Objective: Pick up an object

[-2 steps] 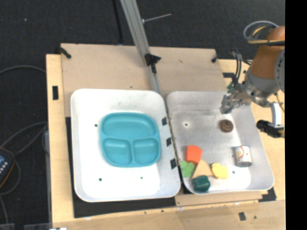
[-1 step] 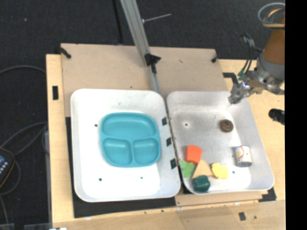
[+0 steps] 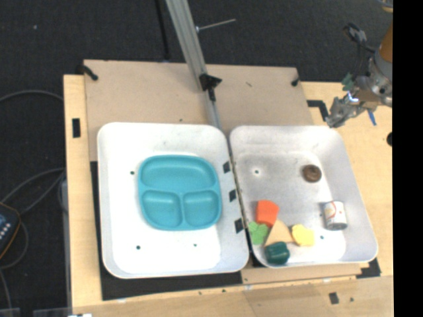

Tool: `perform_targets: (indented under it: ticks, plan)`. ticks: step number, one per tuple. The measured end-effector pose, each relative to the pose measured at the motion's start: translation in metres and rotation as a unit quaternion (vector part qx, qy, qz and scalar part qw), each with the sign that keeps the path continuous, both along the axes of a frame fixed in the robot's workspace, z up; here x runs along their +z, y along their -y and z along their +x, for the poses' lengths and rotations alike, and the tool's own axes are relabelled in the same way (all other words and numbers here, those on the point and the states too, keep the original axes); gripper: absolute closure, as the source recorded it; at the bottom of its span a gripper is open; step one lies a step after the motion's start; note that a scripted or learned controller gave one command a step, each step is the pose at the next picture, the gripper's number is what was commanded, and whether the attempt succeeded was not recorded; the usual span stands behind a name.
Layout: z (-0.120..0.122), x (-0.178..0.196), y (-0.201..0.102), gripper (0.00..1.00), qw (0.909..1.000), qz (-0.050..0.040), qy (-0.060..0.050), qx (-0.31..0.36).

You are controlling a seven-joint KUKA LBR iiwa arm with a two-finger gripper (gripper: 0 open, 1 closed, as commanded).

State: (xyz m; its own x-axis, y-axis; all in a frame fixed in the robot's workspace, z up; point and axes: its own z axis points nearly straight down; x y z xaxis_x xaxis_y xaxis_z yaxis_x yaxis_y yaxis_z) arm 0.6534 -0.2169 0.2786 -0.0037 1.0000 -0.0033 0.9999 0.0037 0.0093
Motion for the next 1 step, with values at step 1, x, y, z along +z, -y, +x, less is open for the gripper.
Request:
perform_targets:
  ticks: [1]
  plan:
    - [0.0007,0.0137,0.0008,1.00,1.0000,0.0009,-0.003,0.001]
